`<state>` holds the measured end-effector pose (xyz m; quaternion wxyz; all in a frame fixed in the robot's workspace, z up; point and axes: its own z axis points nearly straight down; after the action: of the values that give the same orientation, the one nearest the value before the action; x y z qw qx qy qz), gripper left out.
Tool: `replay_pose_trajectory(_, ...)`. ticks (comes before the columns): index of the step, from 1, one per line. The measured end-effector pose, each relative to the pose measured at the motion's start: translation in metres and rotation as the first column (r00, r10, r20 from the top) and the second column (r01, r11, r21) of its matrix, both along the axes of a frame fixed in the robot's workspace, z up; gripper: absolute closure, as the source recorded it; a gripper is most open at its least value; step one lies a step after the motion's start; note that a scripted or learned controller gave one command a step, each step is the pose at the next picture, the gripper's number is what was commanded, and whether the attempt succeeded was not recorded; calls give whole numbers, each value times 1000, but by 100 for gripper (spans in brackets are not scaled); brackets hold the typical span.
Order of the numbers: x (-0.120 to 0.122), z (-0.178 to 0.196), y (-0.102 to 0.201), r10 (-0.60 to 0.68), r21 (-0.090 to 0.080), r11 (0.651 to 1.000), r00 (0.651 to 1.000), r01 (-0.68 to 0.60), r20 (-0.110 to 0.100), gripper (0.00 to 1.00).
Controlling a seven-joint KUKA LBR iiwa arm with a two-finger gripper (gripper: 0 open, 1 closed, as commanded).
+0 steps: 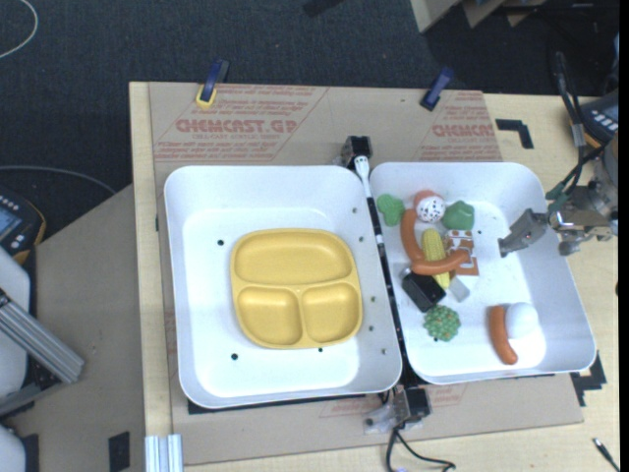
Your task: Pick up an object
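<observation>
End effector at right bin's right edge, nothing held, finger opening unclear; best lowered over lone orange sausage, clear of the cluttered toy pile.

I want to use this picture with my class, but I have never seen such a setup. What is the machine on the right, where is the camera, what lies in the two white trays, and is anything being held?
The picture comes from one fixed camera above the bench, looking down at a slant. The machine at the right edge is a robot arm; its gripper is a two-finger claw, hanging over the right bin. Its fingers look spread, and nothing sits between them, so nothing is held yet.

The left bin holds a yellow divided plate. The right bin holds small toy foods in a heap: an orange sausage, a corn cob, a white spotted ball, green pieces, a black block and a broccoli floret. Apart from them lies a second sausage.

The arm's job is to pick up one object.
</observation>
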<state>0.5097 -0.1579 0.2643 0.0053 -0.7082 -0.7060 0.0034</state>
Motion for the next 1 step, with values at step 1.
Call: replay_pose_trajectory(1,2,6,0,3,-3,1000,1000,-3,12,0)
